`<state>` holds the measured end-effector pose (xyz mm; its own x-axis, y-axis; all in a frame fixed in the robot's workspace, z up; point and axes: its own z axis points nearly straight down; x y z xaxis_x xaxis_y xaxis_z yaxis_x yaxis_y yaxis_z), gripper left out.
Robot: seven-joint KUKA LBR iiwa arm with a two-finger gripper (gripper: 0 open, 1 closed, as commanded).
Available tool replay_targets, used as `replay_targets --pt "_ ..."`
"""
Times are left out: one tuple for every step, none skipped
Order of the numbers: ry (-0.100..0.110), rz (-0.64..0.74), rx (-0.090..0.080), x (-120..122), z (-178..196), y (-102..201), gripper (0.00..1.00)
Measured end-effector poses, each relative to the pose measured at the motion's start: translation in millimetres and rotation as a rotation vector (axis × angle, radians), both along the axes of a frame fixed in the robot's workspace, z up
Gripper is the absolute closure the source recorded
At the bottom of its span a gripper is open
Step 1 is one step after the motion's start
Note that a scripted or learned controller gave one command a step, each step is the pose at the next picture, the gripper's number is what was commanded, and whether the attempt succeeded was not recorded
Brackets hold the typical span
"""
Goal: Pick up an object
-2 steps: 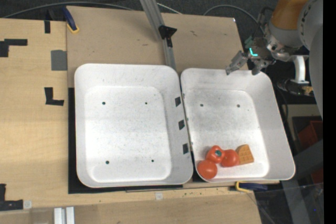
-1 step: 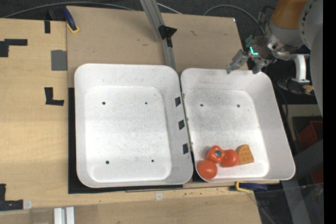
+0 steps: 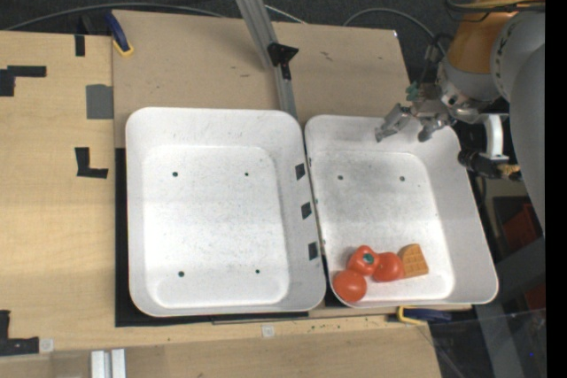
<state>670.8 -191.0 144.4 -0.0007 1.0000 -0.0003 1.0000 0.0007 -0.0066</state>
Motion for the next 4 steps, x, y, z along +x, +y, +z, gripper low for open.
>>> replay_targets --pt "0.005 0.0 0.0 -1.9 -52.9 0.2 0.0" --pt "0.003 0.002 -0.001 -1.4 -41.6 0.8 1.0" --pt "-0.01 0.0 -0.001 -2.7 2.9 -3.7 1.0" --pt "-0.012 0.001 -0.002 -7.6 61.1 -9.6 1.0"
